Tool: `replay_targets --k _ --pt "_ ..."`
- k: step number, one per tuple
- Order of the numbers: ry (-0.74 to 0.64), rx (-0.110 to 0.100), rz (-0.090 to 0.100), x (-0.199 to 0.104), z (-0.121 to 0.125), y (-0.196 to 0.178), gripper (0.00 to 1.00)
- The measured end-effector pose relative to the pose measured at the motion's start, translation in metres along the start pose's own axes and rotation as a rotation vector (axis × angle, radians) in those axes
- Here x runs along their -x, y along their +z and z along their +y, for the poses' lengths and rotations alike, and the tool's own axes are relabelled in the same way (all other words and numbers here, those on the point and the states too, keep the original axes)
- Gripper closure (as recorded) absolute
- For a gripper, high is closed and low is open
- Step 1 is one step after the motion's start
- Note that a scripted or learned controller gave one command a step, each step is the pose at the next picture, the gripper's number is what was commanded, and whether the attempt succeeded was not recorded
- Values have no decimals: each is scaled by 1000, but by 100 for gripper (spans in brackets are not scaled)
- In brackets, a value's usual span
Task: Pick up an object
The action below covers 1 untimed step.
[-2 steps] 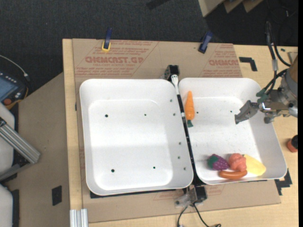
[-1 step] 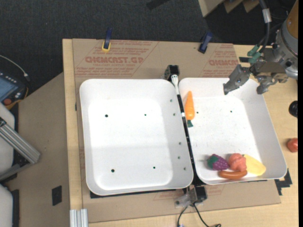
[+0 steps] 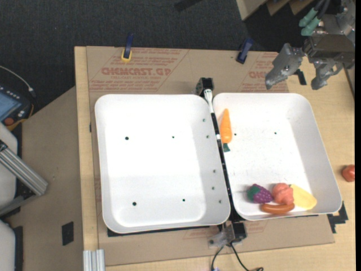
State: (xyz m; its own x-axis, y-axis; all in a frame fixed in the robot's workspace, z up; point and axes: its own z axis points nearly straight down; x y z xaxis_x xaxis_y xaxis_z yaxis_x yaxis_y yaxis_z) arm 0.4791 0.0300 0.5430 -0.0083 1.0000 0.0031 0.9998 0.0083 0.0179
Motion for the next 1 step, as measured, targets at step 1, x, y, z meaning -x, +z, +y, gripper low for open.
replay_targets --k 1 --pt "6 -36 -5 -42 0 194 0"
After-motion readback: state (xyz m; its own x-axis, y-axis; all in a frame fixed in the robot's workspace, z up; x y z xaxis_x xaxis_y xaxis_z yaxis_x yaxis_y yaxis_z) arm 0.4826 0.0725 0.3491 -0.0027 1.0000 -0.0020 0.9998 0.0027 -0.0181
